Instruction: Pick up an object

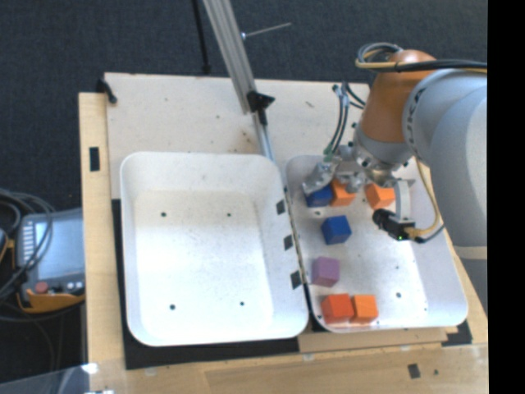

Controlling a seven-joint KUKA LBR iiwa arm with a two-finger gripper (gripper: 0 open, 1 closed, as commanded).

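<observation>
On desk [164, 105], left bin [205, 167]: bare white floor, no objects. Right bin [443, 302]: blue block [318, 194] and orange block [343, 192] up at far end under gripper [344, 175], another orange block [380, 194] just beside, blue cube [335, 229] mid-bin, purple cube [326, 271] below, two orange cubes [349, 307] touching at near edge. Gripper low over far cluster; jaws state: cannot tell, hidden by wrist. Nothing visibly lifted; grasp and lift apparently left to do.
</observation>
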